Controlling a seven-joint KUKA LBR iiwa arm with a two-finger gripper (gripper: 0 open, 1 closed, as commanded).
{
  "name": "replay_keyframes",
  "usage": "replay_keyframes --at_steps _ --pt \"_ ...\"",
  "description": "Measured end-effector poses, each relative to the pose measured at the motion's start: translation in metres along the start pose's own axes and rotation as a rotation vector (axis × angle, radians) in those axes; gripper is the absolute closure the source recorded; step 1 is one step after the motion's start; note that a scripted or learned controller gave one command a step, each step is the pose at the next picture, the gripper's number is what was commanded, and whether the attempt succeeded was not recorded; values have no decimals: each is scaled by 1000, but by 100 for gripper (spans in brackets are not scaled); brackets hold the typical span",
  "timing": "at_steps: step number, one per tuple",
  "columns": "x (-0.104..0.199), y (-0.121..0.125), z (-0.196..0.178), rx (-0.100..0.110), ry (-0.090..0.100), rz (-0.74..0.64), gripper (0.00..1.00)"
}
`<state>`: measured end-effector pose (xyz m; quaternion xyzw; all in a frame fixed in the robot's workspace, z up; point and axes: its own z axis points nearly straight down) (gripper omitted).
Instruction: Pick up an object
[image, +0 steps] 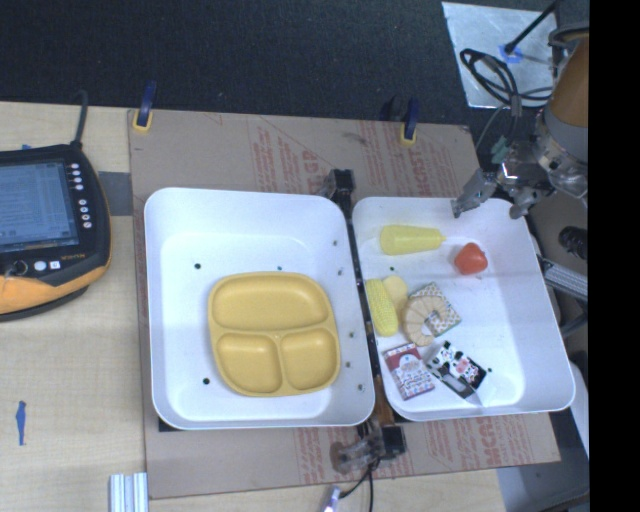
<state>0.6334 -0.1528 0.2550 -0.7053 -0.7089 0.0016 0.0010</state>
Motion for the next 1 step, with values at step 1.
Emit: replay_keyframes --at_steps 1 --pt "-37 -36 115 2 -1 0 0"
